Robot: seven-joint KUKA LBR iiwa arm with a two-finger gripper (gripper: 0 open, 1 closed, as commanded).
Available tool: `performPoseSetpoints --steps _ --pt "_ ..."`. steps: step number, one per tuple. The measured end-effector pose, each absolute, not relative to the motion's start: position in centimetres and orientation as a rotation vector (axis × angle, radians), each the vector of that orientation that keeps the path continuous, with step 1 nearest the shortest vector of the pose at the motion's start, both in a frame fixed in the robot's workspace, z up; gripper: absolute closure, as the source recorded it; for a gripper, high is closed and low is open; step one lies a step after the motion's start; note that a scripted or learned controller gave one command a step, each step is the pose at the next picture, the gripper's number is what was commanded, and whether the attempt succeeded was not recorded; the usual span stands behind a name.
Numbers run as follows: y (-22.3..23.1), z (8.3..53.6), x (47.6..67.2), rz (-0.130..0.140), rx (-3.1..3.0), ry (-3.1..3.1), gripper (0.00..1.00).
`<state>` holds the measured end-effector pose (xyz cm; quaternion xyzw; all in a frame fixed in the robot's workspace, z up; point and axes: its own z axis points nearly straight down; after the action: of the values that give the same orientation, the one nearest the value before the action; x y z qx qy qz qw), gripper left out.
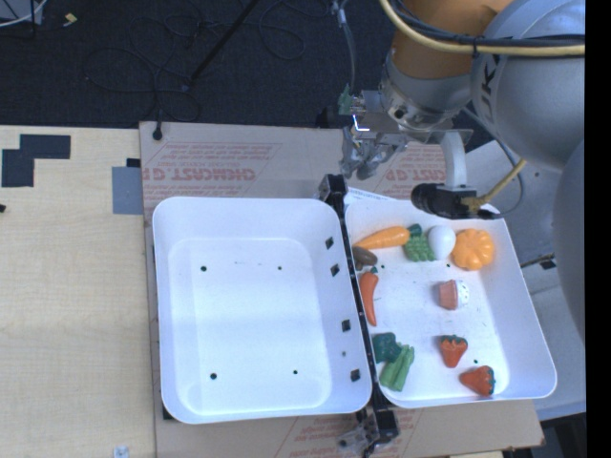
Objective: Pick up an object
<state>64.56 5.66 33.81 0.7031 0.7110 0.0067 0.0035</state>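
Toy foods are lying scattered across the right bin [520,284], while the left bin [181,246] is sitting beside it, the two touching along a dark centre seam. Up above the right bin's far left corner, the gripper [368,160] is hanging over the brown cardboard [239,165] that is lying under both bins, clear of every item below; whether it is clenched or released cannot be told from this slant, and nothing is showing in its grasp. Near the far edge of the right bin an orange carrot [382,238] is resting at a tilt, just beside a small green vegetable [417,247], a white egg-like piece [441,241] and an orange pumpkin [474,249], these lying in a row. Along the seam a second carrot [368,296] is pointing toward the near side, with a dark brown piece [364,257] touching its top. Toward the middle a pink and white piece [451,294] is sitting apart from the rest. At the near end, a dark green piece [386,346] is lying against a lighter green pod [399,368], and two red strawberries, one [453,350] further in and one [478,380] by the near right corner, are lying close together. The pale wooden bench [67,294] is stretching out to the left.
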Motion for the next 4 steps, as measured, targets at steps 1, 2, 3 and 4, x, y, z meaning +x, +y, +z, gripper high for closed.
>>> performPoseSetpoints --steps 1,2,3,4 --pt "12.5 53.0 64.4 0.022 2.208 2.224 1.00" --pt "8.4 53.8 64.4 -0.003 2.224 2.219 1.00" --pt "3.1 53.7 64.4 -0.008 2.228 2.219 1.00" --pt "-2.0 53.7 61.8 -0.007 2.229 2.219 1.00"
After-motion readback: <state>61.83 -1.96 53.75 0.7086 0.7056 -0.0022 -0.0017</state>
